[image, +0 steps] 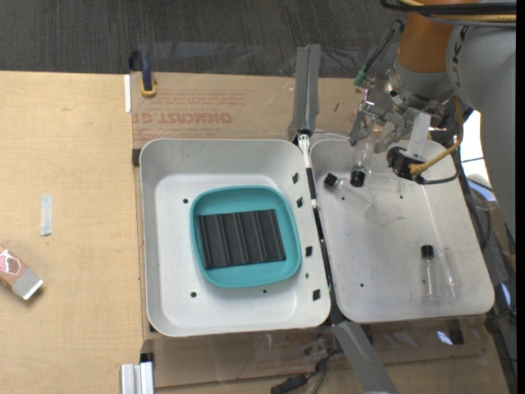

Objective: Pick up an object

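Over the far-left corner of the right bin (459,302), the gripper (362,158) hangs low beneath the orange-banded arm (435,23). Its 2 clear fingers (359,142) point down at a slant and look drawn close together, with a small dark-tipped piece (358,176) at their ends; at this size I cannot tell whether that piece is pinched between them or simply lies on the bin floor just under the tips. Just beside it, toward the divider, sits a small black object (330,181), apart from the fingers. Well apart, near the bin's front right, a clear tube with a black cap (428,271) lies lengthwise on the floor. A looped cable (410,167) dangles from the wrist, just beside the gripper.

Risks, as I judge them: if the dark-tipped piece is only caught at its edge, a lift could let it slip out or flick away toward the bin wall. The closeness of the corner leaves little room, so a small error could put a fingertip on the rim or nudge the black object aside. The cable could snag or sweep light parts.

The left bin (164,220) holds a teal tray (244,238) with dark slats, well away from all this.
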`<state>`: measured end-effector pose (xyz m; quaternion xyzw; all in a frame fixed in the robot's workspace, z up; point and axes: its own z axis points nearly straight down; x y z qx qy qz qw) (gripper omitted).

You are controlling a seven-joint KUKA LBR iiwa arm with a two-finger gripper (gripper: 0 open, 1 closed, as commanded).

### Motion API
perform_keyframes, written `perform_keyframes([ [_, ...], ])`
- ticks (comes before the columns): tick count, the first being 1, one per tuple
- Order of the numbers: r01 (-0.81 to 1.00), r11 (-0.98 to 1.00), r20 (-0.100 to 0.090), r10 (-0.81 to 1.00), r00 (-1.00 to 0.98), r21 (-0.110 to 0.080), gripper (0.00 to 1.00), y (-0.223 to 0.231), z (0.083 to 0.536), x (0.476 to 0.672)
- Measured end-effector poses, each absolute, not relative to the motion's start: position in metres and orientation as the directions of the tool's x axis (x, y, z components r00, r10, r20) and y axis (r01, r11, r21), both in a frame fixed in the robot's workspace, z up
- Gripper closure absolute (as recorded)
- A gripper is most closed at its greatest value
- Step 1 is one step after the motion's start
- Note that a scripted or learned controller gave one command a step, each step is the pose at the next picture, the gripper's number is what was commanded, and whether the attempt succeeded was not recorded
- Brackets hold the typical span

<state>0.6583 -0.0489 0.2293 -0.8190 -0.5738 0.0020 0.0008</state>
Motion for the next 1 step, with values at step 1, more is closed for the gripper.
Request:
perform_keyframes([
  [1, 0.921, -0.39, -0.003, 0.921, 0.39, -0.003, 1.0, -0.0406, 0.2284, 0.6583],
])
